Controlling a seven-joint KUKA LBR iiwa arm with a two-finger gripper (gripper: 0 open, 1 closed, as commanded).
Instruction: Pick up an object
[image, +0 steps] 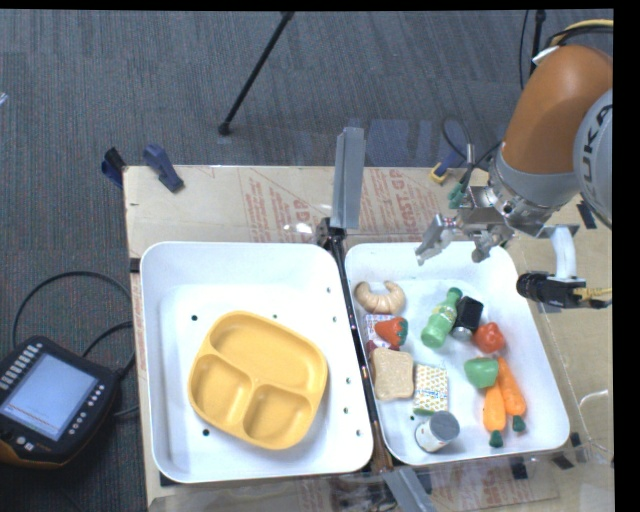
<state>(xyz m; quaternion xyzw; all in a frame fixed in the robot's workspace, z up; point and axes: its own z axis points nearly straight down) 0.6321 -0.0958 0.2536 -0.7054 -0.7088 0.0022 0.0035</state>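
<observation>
White plastic, two shallow bins side by side; right bin (540, 375) crowded with toy food, left bin (165, 300) bearing one yellow divided tray (258, 378)

Grey-and-orange arm entering from the right, gripper (458, 243) poised over the far rim of the right bin; fingers spread apart, nothing between them

Candidates for picking, all in the right bin: croissant (380, 295) nearest the gripper, near the far left corner; green bottle (441, 320) lying tilted, touching a small black block (468, 314); red tomato (489, 338) just beside the block; green pepper (481, 372) against two carrots (503, 402); strawberry (391, 331), bread slice (392, 374) and cracker packet (431, 387) bunched toward the dividing wall; tin can (437, 431) near the front rim

Hazards, judged: fingers descending onto the bottle likely to catch the black block as well, or roll the rounded bottle aside; flat bread and packet offering little to pinch; pieces along the dividing wall leaving scant clearance for one finger; descent from the present spot risking contact with the far rim

Open room: bare floor between croissant and bottle, and along the far right corner; left bin roomy around the tray
</observation>
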